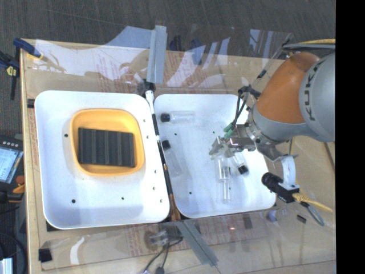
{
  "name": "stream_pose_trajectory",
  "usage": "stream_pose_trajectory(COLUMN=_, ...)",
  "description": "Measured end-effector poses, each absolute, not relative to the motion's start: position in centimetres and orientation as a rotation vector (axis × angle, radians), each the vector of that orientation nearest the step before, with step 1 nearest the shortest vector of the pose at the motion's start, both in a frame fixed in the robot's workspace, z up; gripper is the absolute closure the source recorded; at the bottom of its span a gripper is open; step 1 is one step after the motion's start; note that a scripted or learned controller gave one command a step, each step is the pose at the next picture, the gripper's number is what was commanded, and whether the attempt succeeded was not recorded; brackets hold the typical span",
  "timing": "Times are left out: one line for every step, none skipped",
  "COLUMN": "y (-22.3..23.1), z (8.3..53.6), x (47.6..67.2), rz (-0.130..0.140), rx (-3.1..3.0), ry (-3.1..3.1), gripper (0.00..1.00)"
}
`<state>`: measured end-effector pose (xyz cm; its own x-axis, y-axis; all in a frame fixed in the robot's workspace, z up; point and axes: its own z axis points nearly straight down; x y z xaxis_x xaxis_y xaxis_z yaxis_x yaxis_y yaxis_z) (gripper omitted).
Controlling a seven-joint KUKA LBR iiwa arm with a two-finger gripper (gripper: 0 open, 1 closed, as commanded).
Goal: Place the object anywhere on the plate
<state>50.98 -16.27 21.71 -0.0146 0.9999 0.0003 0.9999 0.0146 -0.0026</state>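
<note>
Here the grey arm with its orange band reaches in from the right over the right-hand white bin, and its gripper hangs low above the middle-right part of that bin's floor. Whether it is spread or closed cannot be told from this slanted view, since its pale metal parts blur into the white bin under them. A small black piece lies on the bin floor just beside the gripper on its right, and nothing is plainly clamped in the gripper. Further left in the same bin, a clear tube with a black cap lies on its side near the far wall, and another small dark item sits close to the left wall; which of these is the object to be moved is not certain. The left-hand white bin holds the yellow plate, a rounded tray with a dark ribbed rectangular panel in its middle. The plate sits toward the far part of that bin, well apart from the gripper.
</note>
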Motion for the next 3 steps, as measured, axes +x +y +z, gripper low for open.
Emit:
stream_pose_trajectory(y=-15.1, z=26.3, x=58.7, rz=0.001, rx=-2.001, ry=-2.422, gripper=1.0)
stream_pose_trajectory(y=-12.5, z=23.0, x=62.1, rz=0.002, rx=-1.808, ry=-2.567, gripper=1.0)
stream_pose_trajectory(y=-7.9, z=19.1, x=61.9, rz=0.002, rx=-1.372, ry=-2.822, gripper=1.0)
